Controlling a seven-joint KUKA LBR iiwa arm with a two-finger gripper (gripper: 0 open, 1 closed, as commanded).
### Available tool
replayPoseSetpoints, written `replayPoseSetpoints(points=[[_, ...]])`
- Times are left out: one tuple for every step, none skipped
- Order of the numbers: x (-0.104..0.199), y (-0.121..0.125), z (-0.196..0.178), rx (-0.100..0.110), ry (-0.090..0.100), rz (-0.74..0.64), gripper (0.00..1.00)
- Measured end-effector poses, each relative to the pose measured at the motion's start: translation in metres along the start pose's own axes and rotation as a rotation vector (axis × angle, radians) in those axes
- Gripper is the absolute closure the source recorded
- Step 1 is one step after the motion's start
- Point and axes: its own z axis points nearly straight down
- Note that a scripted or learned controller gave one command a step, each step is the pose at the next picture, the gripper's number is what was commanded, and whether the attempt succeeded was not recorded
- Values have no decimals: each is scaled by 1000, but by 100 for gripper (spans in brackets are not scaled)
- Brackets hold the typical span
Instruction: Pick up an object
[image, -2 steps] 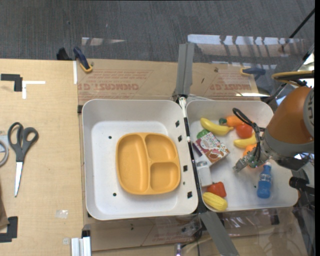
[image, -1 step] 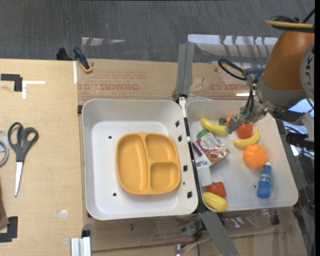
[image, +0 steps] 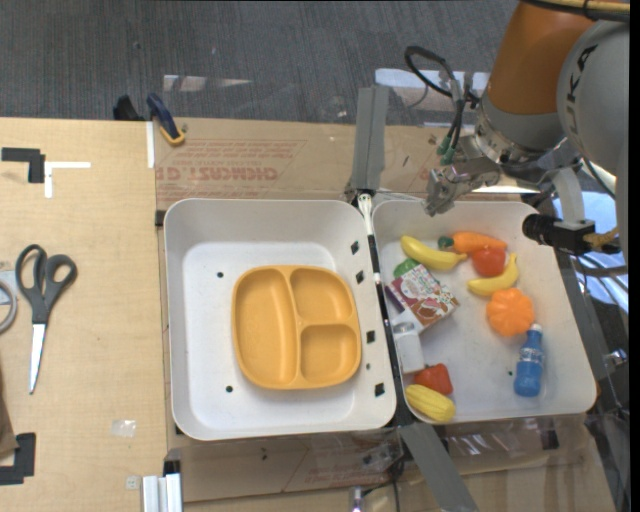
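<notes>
I see the pickable items scattered in the right bin (image: 570, 330): 2 bananas (image: 432, 252) (image: 497, 279) toward 12 o'clock, an orange (image: 510, 311) at 3 o'clock, a blue bottle (image: 529, 363) at 5 o'clock, and a snack packet (image: 424, 297) at 9 o'clock. The gripper (image: 441, 195) hangs over that bin's 11 o'clock rim, gripping nothing; whether its claw is spread I cannot tell. At 9 o'clock, the left bin (image: 190, 330) carries a yellow divided tray (image: 296, 326). Scissors (image: 40, 300) lie on the bench further toward 9 o'clock.
</notes>
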Motion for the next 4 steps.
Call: replayPoseSetpoints(points=[[-67, -23, -102, -1, 0, -160, 100], [-28, -77, 84, 0, 3, -380, 100], [-56, -76, 158, -29, -15, -441, 100], [-62, -57, 167, -30, -8, -179, 100]])
